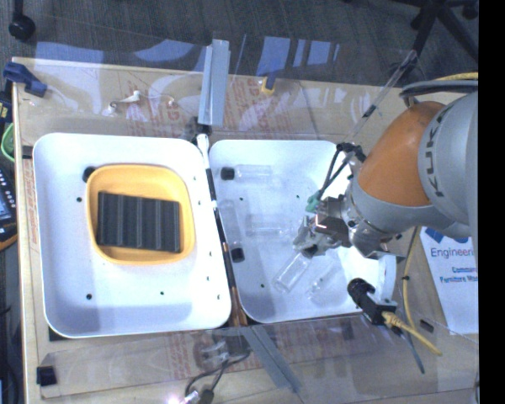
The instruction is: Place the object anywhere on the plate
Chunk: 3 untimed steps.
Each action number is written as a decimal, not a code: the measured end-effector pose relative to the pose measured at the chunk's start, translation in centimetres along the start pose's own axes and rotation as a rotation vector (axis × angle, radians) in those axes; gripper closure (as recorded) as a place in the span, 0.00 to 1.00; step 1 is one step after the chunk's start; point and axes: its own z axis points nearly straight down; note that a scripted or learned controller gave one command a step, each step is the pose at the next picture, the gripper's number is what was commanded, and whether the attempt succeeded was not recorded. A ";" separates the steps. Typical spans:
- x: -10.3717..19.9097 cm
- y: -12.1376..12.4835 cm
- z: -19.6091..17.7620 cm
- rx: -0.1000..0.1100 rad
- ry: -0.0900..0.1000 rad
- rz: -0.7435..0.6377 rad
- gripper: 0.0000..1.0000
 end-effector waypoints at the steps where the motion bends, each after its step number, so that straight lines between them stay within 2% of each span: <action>1: 7.3 2.9 -2.3 0.001 0.000 -0.118 1.00; 2: 14.8 6.4 2.1 0.001 -0.001 -0.229 1.00; 3: 14.8 6.4 2.0 0.001 -0.001 -0.229 0.00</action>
